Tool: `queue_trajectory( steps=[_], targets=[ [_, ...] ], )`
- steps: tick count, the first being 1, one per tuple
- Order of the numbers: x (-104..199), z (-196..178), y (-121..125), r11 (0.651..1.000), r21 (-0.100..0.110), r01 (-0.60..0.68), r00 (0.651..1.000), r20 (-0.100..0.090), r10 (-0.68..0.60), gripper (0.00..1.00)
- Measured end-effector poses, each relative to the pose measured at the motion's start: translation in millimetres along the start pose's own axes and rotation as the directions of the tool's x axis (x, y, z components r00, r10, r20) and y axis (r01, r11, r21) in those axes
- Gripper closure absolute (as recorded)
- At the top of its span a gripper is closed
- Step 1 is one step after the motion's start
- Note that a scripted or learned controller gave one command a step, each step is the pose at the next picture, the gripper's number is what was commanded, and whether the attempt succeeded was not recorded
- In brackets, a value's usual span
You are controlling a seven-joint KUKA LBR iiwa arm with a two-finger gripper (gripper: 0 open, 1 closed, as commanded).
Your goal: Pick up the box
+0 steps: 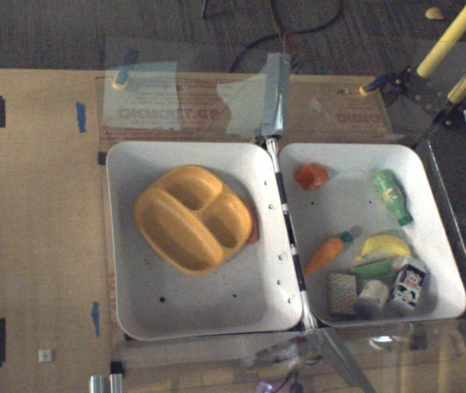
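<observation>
Cardboard-topped bench [36,244] w/ 2 white bins, left bin [204,305] & right bin [429,187].

Even, soft overhead light falls across the bench; the two white bins [192,301] read brightest, near washed out along their floors, while the dark floor [93,15] at the top stays dim and grainy; shadows are faint and short, hugging the orange tray [193,218]; pale glare streaks the clear sheet [183,105] above the bins; the whole frame is slightly soft, with small labels unreadable.
</observation>
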State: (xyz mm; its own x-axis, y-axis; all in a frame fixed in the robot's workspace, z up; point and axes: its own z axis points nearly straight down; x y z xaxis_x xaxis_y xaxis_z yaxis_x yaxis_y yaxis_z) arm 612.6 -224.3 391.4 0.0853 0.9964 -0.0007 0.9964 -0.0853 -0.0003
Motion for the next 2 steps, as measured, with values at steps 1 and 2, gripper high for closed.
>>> queue_trajectory(
  steps=[1, 2],
  targets=[
    [1, 0, 0, 1.000, 0.000, 0.001, 1.000, 0.000, -0.001, 0.00],
    [63, 249, -9, 0.995, 0.001, -0.100, 0.995, -0.001, 0.100, 0.00]
  ],
)
